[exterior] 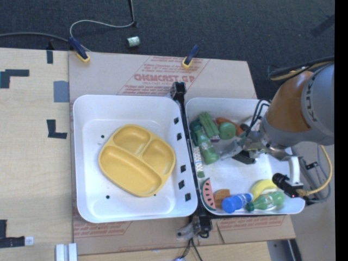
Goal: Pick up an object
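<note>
Dark carpet lies beyond the counter point(32, 145), where two white bins sit side by side. The left bin point(87, 162) holds a yellow divided plate point(137, 160). The arm's jaws point(235, 150) reach low into the right bin point(239, 175) beside green toys point(205, 135); whether they grip anything, I cannot tell.

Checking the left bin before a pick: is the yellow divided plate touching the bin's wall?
Apart. The camera view shows bare white floor all around the yellow plate, separating it from the left bin walls.
</note>
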### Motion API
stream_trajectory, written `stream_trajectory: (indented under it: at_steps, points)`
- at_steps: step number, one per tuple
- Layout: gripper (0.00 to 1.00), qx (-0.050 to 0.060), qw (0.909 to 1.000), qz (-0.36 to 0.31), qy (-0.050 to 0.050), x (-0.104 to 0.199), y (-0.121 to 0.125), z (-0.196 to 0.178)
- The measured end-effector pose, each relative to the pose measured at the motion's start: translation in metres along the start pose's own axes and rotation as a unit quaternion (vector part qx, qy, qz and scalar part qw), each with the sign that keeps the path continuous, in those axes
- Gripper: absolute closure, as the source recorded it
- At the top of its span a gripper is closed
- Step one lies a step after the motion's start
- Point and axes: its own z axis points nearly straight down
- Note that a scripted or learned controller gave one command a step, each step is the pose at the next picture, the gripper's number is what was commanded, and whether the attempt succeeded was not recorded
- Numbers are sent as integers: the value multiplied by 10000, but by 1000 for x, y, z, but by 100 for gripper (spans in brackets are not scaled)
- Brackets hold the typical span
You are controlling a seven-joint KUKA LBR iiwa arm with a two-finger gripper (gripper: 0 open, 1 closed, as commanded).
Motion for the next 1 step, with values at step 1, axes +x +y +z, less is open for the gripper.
stream_trajectory:
  at_steps: [1]
  points:
    - [100, -20, 10000, 4, -21, -2, 1, -12]
